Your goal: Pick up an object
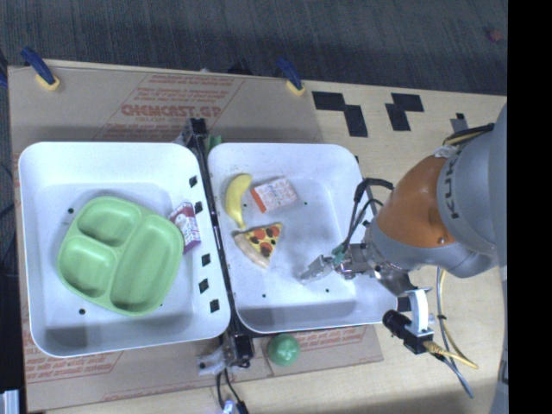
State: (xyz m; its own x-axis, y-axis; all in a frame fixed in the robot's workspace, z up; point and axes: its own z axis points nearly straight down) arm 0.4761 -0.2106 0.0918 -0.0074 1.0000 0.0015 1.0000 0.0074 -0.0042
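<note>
Two bins side by side. Left bin holds a green divided plate and, touching its right edge, a small dark red packet against the divider. Right bin has three things clustered at its left: a yellow banana, curved, standing roughly on end; just right of it an orange-and-white carton, lying flat, slightly tilted; below them a pizza slice toy, yellow crust with red and dark dots, tip pointing right. Green ball sits on the bench below the bins. Arm reaches in from the right, orange band up, wrist bent down into the right bin. Gripper low over the bin floor (can't tell its opening, too blurred), right of the pizza slice, apart from it; banana and carton lie up-left of it.
</note>
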